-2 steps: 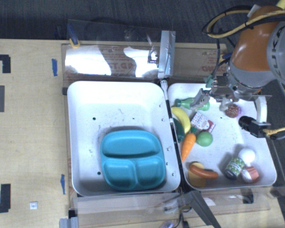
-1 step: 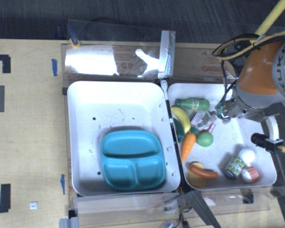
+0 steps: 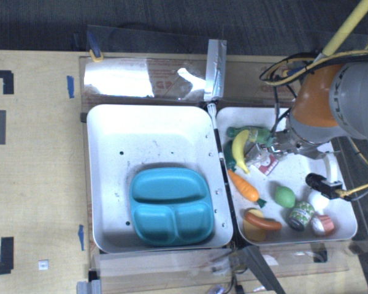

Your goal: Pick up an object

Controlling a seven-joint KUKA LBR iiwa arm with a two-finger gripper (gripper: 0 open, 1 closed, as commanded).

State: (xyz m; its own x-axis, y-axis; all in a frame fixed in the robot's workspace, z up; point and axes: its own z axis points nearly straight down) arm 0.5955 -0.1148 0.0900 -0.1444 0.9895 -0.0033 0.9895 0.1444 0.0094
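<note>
The right bin [image 3: 345, 208] holds several toy foods. A yellow banana [image 3: 240, 149] lies at its upper left, with a green item [image 3: 250, 131] just behind it. An orange carrot [image 3: 244, 186] lies below the banana, a green lime [image 3: 284, 196] sits mid-bin, and a hot dog [image 3: 262, 221] rests at the front. A small can [image 3: 301, 215] and a red-and-white piece [image 3: 324, 225] sit at the front right. My gripper [image 3: 275, 144] hangs low in the bin's upper middle, right of the banana and over a white-and-red packet [image 3: 267, 163]. Nothing visibly sits in its grasp.
The left bin [image 3: 147, 133] bears a blue compartment tray [image 3: 170, 206] in its front half. A metal divider [image 3: 215, 72] stands behind the wall between the bins. Yellow and black cables [image 3: 288, 69] loop above the arm, and a black part [image 3: 322, 182] juts over the right bin.
</note>
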